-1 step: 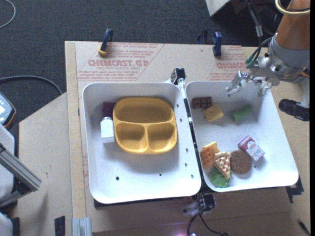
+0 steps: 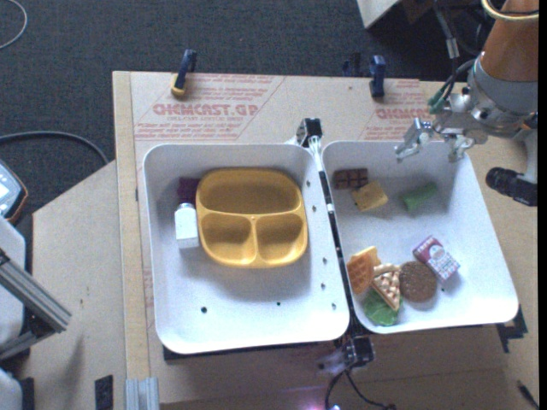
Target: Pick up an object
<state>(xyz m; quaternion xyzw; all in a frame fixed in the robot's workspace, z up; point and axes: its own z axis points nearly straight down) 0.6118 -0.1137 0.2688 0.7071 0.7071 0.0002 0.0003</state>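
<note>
The jaws (image 2: 436,139) are held above the top edge of the right bin (image 2: 491,254), spread open with nothing between them. The toy foods, such as the green block (image 2: 419,198), are kept lower in that bin, none picked up yet.

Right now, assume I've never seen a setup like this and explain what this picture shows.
This is one camera fixed above a workbench, looking down at a slant. The grey and orange machine at the right is a robot arm; at its end sits a two-finger gripper for grasping things. It hangs over the far edge of the right bin, and nothing is visible between its fingers. That bin holds small toy foods: a brown block, a yellow piece, a green piece, a pink carton, a brown cookie and waffle-like wedges. The left bin holds a yellow divided plate, a white bottle and a small purple item.
</note>
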